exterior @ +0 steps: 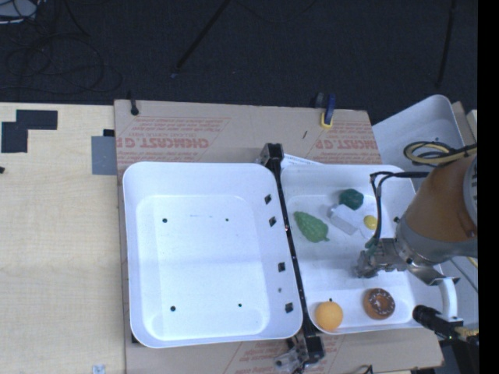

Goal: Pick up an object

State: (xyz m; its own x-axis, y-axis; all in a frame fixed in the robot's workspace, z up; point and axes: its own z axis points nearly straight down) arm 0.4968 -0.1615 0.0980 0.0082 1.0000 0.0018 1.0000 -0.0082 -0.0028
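From the camera view, the desk [54, 232] is pale wood, with a sheet of printed cardboard [234, 135] laid over it under the two white bins. Beyond the desk the room is dark floor with loose black cables. A blue and yellow clamp [327, 111] grips the cardboard's far edge. The left bin [144, 185] shows its bare white floor with a few small dark holes. The right bin [312, 181] holds a green leafy object [311, 227], a dark green ball [352, 199], a clear white piece [341, 221], a small yellow piece [370, 222], an orange ball [329, 315] and a brown ring-shaped object [379, 303]. The arm [440, 209] reaches in from the right, its claw [373, 260] low in the right bin, between the yellow piece and the brown ring; whether the claw is apart or together cannot be told.
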